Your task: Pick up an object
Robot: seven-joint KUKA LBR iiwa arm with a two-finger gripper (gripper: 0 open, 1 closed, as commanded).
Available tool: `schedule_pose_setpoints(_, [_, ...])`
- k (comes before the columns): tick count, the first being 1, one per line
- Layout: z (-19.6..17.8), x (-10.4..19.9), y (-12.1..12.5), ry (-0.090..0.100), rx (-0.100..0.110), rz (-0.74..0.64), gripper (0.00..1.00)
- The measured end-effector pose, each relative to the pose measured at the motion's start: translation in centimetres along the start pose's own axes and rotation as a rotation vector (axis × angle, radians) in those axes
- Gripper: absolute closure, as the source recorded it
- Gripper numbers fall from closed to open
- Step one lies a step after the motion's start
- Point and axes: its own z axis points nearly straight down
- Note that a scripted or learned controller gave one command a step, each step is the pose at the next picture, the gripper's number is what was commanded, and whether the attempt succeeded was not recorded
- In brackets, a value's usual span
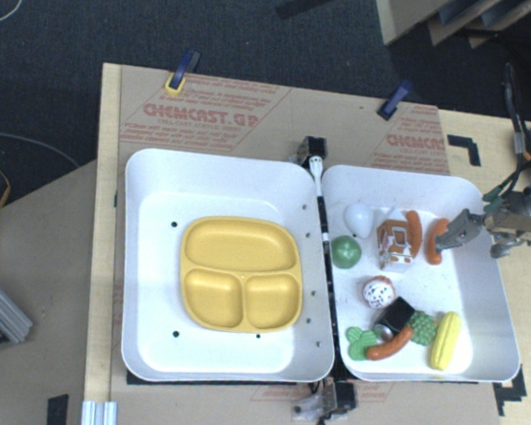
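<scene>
Status: pick not begun. Grey two-finger gripper [450, 238] above right white plastic bin [508, 327]; jaw state cannot be told. Orange toy sausage [436, 240] directly beside; nothing lifted.

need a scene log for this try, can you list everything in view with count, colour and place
bins: 2, white, side by side on the bench
divided plate: 1, yellow, middle of the left bin
egg-like ball: 1, white, top left of the right bin
round ball: 1, green, left edge of the right bin
spotted ball: 1, white with dots, middle of the right bin
boxy toy: 1, brown and white, upper middle of the right bin
sausages: 3, orange-red, two at top, one at bottom
corn cob: 1, yellow, lower right
black block: 1, black, lower middle
pincer: 1, grey, over the right bin's upper right
</scene>
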Motion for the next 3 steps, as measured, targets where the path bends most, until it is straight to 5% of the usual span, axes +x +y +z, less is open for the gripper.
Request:
schedule_pose_setpoints(1, [-0.6, 0.0, 0.2, -0.002, -0.011, -0.003, 0.00])
schedule_pose_setpoints(3, [11.2, 0.3, 1.0, 0.001, -0.003, -0.003, 0.00])
